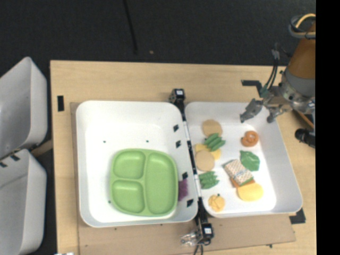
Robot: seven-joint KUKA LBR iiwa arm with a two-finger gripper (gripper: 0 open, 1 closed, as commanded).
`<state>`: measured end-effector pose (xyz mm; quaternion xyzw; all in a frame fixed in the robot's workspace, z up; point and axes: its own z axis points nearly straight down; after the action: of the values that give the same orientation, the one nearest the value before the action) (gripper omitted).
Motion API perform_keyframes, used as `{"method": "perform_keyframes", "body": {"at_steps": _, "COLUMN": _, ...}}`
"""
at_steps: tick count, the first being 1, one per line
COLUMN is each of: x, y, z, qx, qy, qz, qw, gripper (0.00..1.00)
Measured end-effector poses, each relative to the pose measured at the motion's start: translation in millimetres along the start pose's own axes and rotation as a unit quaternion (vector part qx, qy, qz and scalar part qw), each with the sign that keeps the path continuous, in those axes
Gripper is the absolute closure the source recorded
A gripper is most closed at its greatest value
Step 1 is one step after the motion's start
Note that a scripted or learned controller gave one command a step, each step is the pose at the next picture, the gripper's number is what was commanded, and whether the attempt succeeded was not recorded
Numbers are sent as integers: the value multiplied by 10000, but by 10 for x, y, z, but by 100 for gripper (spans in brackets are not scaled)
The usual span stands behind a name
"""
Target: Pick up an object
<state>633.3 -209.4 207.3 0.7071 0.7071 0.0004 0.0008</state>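
Observation:
The right bin (281, 158) holds several toy foods: a tan round biscuit (212, 127), a green bean pod (214, 141), an orange tomato (249, 138), a green leaf (249, 160), a wrapped packet (237, 171) and a yellow piece (249, 192). My gripper (260, 114) hangs above the bin's far right corner, open, with nothing between its fingers. The tomato lies just below and left of it.
A green divided plate (144, 182) lies in the left bin (95, 126). A second tan disc (205, 161), a green piece (209, 180) and a small yellow piece (216, 201) sit near the divider. A purple item (183, 187) rests by the plate's right edge.

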Motion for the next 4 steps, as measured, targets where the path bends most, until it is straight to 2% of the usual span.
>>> {"method": "perform_keyframes", "body": {"at_steps": 1, "x": 948, "y": -292, "z": 1026, "qx": 62, "qy": 30, "qz": -39, "qw": 10000, "gripper": 0}}
{"method": "perform_keyframes", "body": {"at_steps": 2, "x": 876, "y": -229, "z": 822, "qx": -47, "qy": -1, "qz": -2, "qw": 10000, "gripper": 100}}
{"method": "perform_keyframes", "body": {"at_steps": 3, "x": 1050, "y": -331, "z": 650, "qx": 12, "qy": -10, "qz": 9, "qw": 10000, "gripper": 100}}
{"method": "perform_keyframes", "body": {"at_steps": 4, "x": 455, "y": -274, "z": 1086, "qx": 15, "qy": -19, "qz": 23, "qw": 10000, "gripper": 100}}
